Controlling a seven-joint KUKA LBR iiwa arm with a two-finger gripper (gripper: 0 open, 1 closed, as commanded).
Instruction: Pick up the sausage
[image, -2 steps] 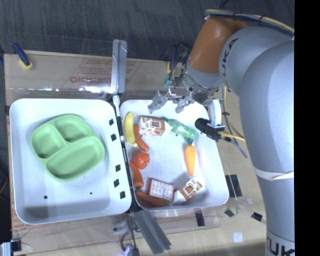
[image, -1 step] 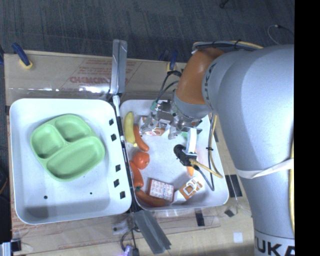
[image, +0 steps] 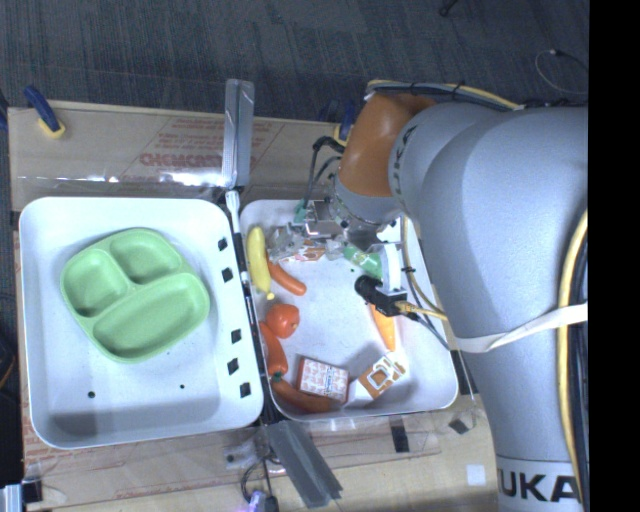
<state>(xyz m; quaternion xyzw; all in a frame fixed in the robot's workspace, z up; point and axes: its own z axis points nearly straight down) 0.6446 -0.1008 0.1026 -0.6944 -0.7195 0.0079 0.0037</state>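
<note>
A reddish-brown sausage lies along the front wall of the right bin, partly under a small printed box. A shorter orange-red sausage-shaped piece lies beside the banana in the bin's back left part. My gripper hangs low over the back of the right bin, just above and right of that orange-red piece and well behind the brown sausage. Nothing shows held in it.
The right bin also holds a red tomato, an orange-red piece below it, a carrot, a green item and a small white-orange box. A green divided plate sits in the left bin.
</note>
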